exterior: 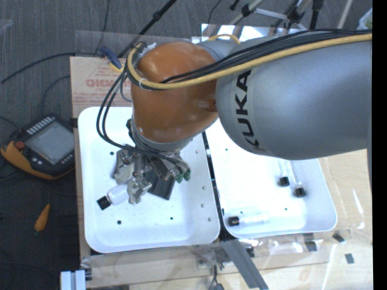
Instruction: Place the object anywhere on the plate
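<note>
My gripper (pixel 138 184) hangs low over the middle of the left white bin (pixel 154 229), under the arm's orange band (pixel 169 95). A small white cylinder with a black end (pixel 113 195) lies on the bin floor. It touches or sits just at the gripper's lower left tip. The gripper's metal parts hide how the cylinder meets it. A dark block (pixel 162 185) on the gripper covers the bin floor right beside it.
The right white bin (pixel 317 216) holds a clear tube with a black cap (pixel 249 219) near its front and two small black-capped pieces (pixel 290 186) farther back. A pendant (pixel 42 147) and an orange tool (pixel 41 217) lie on the floor at the left.
</note>
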Robot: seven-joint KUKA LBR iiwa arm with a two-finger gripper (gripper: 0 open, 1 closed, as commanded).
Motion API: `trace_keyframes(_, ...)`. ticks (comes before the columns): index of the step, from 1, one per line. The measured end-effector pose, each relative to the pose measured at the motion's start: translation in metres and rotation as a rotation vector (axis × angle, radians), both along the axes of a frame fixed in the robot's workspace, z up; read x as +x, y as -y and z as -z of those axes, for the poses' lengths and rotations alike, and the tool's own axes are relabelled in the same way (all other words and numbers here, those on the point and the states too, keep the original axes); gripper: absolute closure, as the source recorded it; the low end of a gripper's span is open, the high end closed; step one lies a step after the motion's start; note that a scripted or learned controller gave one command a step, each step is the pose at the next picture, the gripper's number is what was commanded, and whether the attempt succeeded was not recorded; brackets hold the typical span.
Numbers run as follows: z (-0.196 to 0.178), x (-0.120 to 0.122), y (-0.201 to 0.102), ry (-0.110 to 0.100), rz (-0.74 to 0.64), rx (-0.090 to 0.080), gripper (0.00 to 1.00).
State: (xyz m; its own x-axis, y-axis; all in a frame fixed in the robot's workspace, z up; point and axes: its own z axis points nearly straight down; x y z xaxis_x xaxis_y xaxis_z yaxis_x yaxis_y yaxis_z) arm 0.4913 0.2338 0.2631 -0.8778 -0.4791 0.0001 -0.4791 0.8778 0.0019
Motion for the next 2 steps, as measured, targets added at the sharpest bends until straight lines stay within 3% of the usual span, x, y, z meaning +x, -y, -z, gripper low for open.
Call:
trace_keyframes(1,0.011,0.009,0.001,0.000,-0.138,-0.001,1.00)
trace_keyframes(2,0.036,0.001,0.000,0.001,-0.275,0.000,1.00)
